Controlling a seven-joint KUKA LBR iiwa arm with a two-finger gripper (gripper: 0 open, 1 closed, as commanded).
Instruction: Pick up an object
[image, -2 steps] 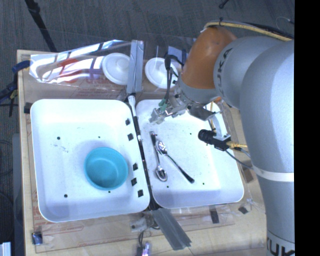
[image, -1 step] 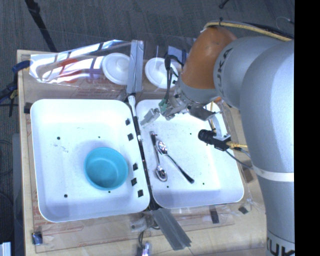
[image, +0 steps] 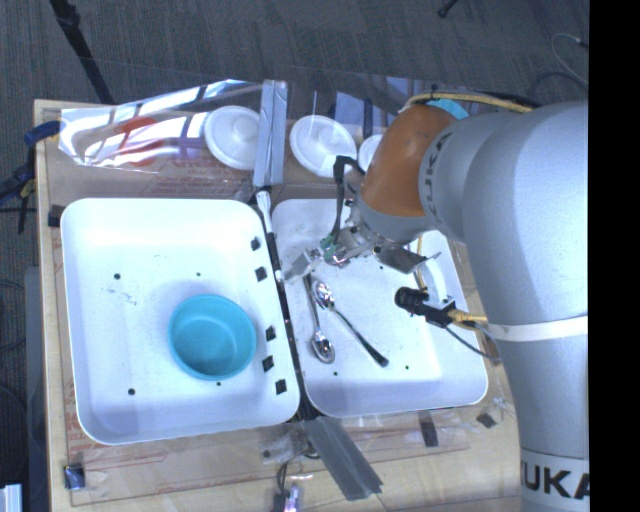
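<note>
On your left, the left bin (image: 100, 330) holds a blue bowl (image: 211, 336), sitting upright toward its near right part. Next, in the right bin (image: 400, 375), two spoons lie beside each other: one spoon (image: 318, 325) runs straight down the bin's left part, and a second spoon (image: 345, 318) slants away to its right. Above them the gripper (image: 335, 250) sits low by the bin's far-left corner, though you cannot tell its state.

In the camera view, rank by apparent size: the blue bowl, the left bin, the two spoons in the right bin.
1. left bin
2. blue bowl
3. The two spoons look about alike, and they cross, so I won't rank them.
</note>
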